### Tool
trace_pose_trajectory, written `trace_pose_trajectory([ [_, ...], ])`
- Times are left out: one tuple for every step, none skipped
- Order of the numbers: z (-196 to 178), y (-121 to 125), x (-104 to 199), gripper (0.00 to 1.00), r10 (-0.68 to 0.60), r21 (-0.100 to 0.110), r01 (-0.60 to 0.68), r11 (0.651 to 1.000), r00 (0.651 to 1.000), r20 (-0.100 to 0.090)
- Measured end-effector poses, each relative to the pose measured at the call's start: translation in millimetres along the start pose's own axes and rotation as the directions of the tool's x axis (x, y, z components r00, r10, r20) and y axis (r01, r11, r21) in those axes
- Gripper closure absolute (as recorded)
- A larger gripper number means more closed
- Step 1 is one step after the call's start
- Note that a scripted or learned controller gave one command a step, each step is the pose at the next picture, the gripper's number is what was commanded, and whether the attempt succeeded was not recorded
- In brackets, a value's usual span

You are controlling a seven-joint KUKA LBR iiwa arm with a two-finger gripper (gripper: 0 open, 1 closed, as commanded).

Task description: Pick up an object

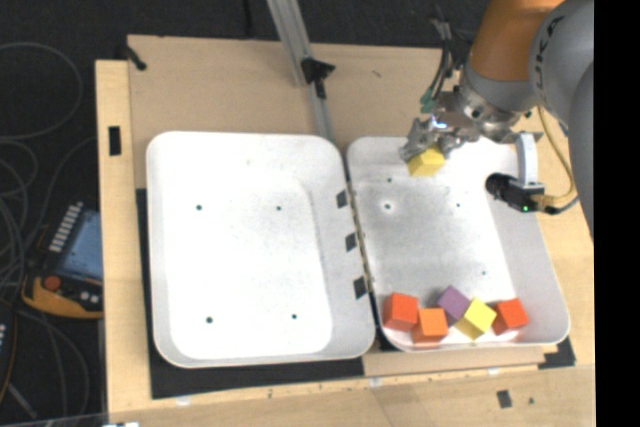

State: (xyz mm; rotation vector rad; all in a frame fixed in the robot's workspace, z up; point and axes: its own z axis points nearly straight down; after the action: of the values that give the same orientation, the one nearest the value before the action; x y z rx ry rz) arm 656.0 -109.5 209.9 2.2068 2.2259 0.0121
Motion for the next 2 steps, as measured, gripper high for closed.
trace_pose_trajectory([
  [-5.3, -2.4, -4.9, 1.00, 0.004, 0.008, -0.004, 1.000, 1.000, 0.002],
  [-124.3, -17.6, 37.6, 1.00, 0.003, 0.001, -0.003, 1.000, 1.000, 0.001],
])
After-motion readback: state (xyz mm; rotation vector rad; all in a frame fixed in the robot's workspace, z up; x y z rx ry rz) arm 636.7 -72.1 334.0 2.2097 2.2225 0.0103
